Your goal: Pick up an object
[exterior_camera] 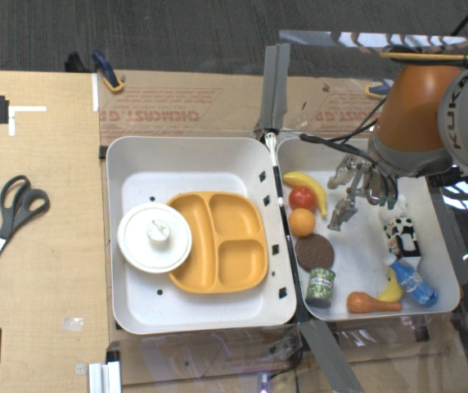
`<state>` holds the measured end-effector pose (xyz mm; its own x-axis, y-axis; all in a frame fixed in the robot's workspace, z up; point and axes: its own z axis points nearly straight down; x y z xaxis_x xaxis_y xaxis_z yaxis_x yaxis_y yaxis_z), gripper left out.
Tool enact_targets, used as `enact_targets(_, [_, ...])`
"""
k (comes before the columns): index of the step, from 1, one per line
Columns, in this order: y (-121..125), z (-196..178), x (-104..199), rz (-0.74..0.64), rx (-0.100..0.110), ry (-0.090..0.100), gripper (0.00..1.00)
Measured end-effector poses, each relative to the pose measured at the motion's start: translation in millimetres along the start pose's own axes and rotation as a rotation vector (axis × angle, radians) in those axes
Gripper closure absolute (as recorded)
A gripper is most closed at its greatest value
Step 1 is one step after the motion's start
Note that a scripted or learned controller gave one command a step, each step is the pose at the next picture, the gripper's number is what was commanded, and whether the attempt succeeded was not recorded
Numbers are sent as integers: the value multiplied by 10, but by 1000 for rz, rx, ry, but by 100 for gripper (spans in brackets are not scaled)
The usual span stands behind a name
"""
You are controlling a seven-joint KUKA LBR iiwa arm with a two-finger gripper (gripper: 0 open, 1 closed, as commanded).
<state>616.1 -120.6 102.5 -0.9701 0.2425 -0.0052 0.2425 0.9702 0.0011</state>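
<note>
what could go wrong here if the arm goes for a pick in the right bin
1. The tool hangs over bare bin floor, apart from the tomato and banana, so a straight descent may close on nothing.
2. The tomato, orange and brown cookie crowd the bin wall; a finger could catch a neighbour or the wall.

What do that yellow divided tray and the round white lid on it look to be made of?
The yellow three-compartment tray looks like moulded plastic: even colour, rounded ridges, faint sheen. The round white knobbed lid seems smooth plastic too, though glazed ceramic can't be ruled out.
</note>
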Motion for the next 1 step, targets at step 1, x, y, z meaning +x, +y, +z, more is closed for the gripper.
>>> enact_targets(1, [-959, -467, -367, 136, 2, -2, 0])
